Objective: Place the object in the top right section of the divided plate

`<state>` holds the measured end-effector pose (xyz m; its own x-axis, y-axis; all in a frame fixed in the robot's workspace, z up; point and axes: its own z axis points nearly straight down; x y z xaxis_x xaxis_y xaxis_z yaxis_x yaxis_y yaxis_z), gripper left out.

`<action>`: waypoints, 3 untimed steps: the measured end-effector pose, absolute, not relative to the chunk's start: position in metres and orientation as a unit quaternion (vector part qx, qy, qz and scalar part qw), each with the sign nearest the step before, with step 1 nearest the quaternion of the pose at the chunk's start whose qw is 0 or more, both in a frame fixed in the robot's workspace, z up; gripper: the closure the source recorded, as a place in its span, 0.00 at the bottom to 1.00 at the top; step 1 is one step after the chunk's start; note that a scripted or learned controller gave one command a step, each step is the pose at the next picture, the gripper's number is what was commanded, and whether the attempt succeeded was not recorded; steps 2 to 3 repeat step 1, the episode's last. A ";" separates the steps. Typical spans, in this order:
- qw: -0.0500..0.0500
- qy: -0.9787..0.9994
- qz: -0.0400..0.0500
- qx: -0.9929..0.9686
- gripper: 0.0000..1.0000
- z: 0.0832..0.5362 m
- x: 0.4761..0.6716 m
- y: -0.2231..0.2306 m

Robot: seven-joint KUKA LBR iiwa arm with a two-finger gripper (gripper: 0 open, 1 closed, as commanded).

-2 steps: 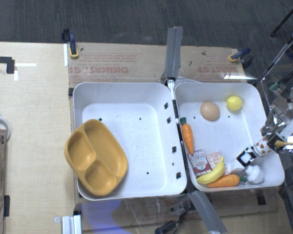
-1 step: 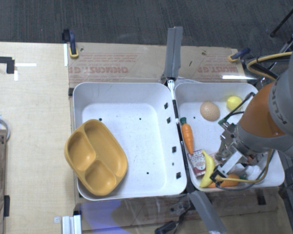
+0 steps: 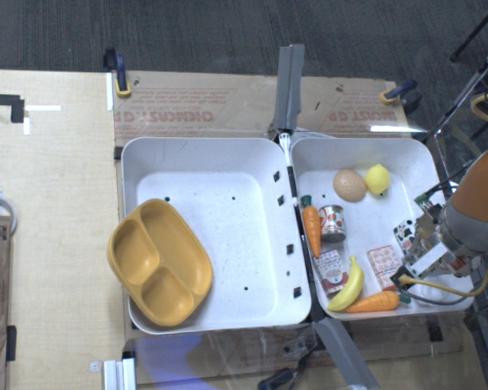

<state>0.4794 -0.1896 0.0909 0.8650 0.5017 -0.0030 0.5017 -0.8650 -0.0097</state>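
Note:
The yellow divided plate (image 3: 159,271) lies tilted in the front left corner of the left bin (image 3: 228,165), with nothing in its sections. My gripper (image 3: 420,246) hangs low over the right side of the right bin (image 3: 362,146), beneath the orange wrist band (image 3: 477,205). It sits just right of a red-and-white packet (image 3: 383,262) and beside a small black-and-white spotted carton (image 3: 404,234). Whether anything is between its fingers is hidden.
The right bin also holds a brown egg-shaped thing (image 3: 349,185), a lemon (image 3: 377,179), an upright-lying carrot (image 3: 311,227), a small can (image 3: 332,222), a red pouch (image 3: 330,269), a banana (image 3: 347,287) and a second carrot (image 3: 374,301) along the front wall.

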 end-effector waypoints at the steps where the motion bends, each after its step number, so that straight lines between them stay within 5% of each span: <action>1: 0.002 -0.259 0.003 -0.966 0.00 0.091 0.479 -0.191; 3: 0.002 -0.259 0.003 -0.966 0.00 0.091 0.479 -0.191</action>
